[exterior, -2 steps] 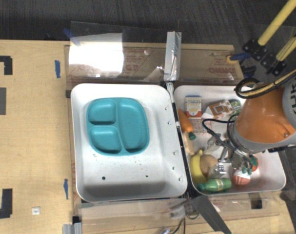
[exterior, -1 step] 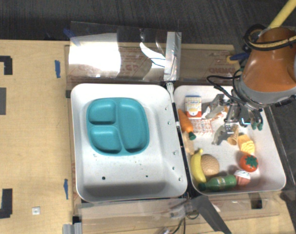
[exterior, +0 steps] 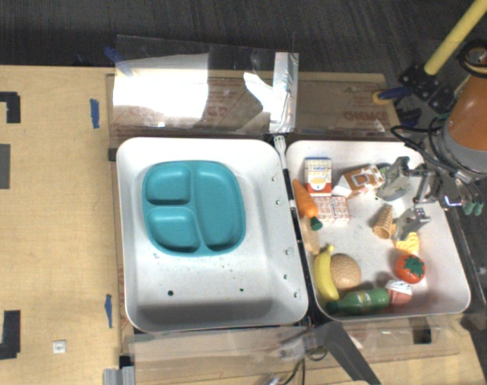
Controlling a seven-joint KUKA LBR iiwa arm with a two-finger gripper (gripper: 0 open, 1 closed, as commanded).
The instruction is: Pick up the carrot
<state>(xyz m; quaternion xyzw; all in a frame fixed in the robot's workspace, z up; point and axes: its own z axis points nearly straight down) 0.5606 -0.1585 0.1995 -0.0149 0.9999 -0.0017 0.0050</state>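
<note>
White right bin (exterior: 456, 295) cluttered, carrot (exterior: 305, 200) wedged against its left wall, well left of gripper (exterior: 410, 195), grip state unclear.

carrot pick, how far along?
Nothing done yet: the carrot lies on the floor of the right bin, against its left wall. In hand: the gripper is over that bin's right side, well apart from the carrot. Left: move across, grasp, lift.

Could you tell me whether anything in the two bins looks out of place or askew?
Nothing looks spilled or broken. The carrot lies wedged against the left wall of the right bin, apart from the gripper, and the teal tray sits slightly skewed in the left bin.
</note>
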